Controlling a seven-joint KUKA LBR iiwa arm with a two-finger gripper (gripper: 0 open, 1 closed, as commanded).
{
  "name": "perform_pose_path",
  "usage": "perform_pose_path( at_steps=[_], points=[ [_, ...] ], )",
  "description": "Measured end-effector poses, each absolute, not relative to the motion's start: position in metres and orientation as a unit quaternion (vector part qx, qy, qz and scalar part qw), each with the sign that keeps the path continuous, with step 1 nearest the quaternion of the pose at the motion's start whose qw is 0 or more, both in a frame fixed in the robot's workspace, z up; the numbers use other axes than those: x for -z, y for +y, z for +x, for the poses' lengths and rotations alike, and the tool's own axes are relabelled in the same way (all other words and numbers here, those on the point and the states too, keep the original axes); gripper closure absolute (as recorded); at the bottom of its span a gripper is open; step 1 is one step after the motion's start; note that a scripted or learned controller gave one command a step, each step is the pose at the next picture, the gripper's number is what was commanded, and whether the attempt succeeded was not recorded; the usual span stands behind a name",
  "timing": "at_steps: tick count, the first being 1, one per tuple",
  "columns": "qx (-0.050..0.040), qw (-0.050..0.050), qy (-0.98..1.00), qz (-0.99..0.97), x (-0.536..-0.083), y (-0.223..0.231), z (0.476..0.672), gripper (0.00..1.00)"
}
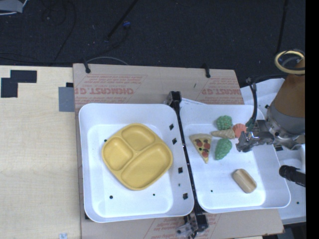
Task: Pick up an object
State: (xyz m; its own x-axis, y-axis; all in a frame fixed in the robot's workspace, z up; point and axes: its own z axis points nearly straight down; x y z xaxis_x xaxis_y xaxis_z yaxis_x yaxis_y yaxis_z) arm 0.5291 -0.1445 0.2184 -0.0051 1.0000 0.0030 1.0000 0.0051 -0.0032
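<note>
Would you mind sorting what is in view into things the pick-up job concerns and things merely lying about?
Job in hand:
hand
pizza slice
upper green piece
lower green piece
tan bread roll
cone-shaped piece
red piece
right bin

Lying about:
yellow divided plate
left bin
cardboard sheet

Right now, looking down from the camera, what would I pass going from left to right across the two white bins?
Yellow divided plate → toy pizza slice → green toy → tan bread roll → the robot's gripper.
</note>
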Motion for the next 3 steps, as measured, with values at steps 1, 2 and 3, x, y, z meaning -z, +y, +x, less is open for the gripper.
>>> perform_pose_path(
  at_steps=[1, 2, 3],
  points=[
    [-0.0005, 0.002, -0.709, -0.706, -0.221, -0.098, 0.523, 1.00],
    [-0.0004, 0.003, -0.709, -0.705, -0.212, -0.043, 0.524, 1.00],
    [-0.0004, 0.002, -0.709, -0.705, -0.214, 0.021, 0.525, 1.00]
  ],
)
